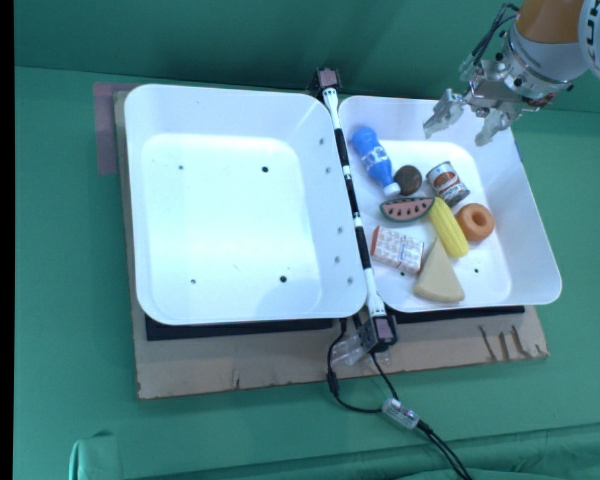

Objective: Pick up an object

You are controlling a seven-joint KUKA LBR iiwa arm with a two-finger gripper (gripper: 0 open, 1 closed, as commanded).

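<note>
The right bin (520,218) holds several toy foods: a blue bottle (374,159), a brown ball (408,179), a small can (446,182), a watermelon slice (406,209), a corn cob (447,227), an orange donut (475,222), a red-and-white packet (397,249) and a cheese wedge (438,278). My gripper (464,119) hangs above the far part of this bin, over its back edge. Its two fingers are spread apart with nothing between them. It is well above the objects and touches none.
The left bin (230,218) sits beside the right one, split from it by a black-and-white bar (350,193). Both rest on a cardboard sheet (240,368) over green cloth. A cable (400,413) trails off the front.
</note>
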